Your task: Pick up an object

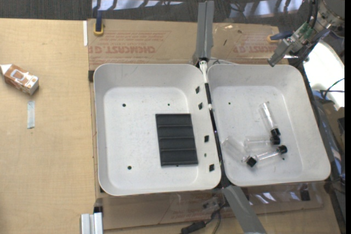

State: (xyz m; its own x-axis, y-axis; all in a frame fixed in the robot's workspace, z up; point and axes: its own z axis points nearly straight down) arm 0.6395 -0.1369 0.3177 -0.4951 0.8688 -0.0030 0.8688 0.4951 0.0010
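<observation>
Cardboard sheet (164, 41) behind the bins, red "CHEMCAST" print, upside down

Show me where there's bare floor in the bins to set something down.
Left bin: bare all round the central black ribbed block. Right bin: upper half bare; the clear vials crowd its lower middle. Gripper hangs beyond its far rim.

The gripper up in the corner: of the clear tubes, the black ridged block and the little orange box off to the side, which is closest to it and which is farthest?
Measured from the gripper, above the right bin's far corner:
1. Clear tubes, in the right bin, the nearest one just below it.
2. Black ridged block, in the middle of the left bin.
3. Little orange box, on the bench at far left, outside both bins.
</observation>
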